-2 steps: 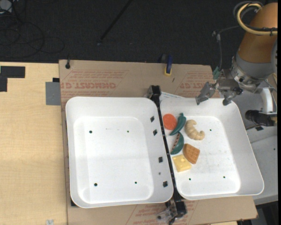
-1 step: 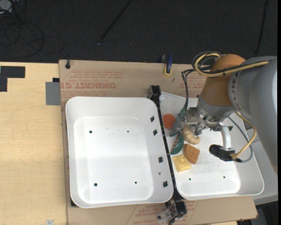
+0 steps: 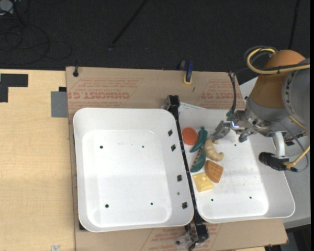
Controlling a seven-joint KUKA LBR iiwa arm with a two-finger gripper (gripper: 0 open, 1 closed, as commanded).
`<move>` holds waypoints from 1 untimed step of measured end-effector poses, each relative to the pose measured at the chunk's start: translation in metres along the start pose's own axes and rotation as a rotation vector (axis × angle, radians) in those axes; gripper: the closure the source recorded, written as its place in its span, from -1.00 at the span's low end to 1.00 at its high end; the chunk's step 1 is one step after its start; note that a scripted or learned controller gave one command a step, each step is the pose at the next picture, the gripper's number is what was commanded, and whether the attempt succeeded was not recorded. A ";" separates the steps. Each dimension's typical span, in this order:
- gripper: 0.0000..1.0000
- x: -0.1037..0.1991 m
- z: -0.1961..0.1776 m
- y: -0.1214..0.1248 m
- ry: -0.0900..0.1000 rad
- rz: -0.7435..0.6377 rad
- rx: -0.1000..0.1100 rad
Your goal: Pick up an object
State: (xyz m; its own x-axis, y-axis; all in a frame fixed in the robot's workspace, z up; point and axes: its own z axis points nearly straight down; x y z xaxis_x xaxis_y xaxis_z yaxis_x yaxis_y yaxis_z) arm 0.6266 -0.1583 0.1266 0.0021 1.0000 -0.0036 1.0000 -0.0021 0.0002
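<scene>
smooth glossy white plastic bins (image 3: 89, 140) rest on matt brown cardboard (image 3: 120, 88).

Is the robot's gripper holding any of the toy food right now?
No. The gripper hangs open over the right bin with nothing between its fingers. The toy food lies in a little pile on the bin floor, just to the gripper's left.

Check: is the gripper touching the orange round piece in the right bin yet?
Apart. The camera view shows bare white bin floor between the gripper and the orange round piece.

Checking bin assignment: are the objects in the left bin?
No. The objects, including the orange one and yellow one, lie in the right bin, near the divider.
</scene>
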 end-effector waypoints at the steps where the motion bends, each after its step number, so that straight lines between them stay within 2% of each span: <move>1: -1.00 0.068 0.041 0.000 0.007 -0.007 0.005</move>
State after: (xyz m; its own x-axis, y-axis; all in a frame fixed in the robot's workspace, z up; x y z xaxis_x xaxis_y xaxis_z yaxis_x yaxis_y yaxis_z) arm 0.6264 -0.0906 0.0857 -0.0050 1.0000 0.0039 1.0000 0.0050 -0.0050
